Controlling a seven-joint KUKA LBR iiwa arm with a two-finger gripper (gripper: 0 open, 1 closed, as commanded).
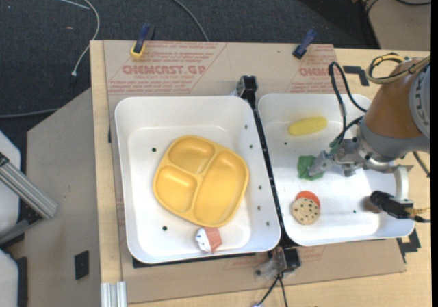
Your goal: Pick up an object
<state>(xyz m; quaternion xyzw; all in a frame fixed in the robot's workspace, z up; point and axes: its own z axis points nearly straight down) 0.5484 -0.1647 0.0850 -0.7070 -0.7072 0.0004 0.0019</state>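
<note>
While the gripper sits low in the right bin, I read its fingers as clamped on the green toy, though shadow blurs the contact. The toy rests on the floor, between the corn cob and cookie. Lifting remains.
</note>
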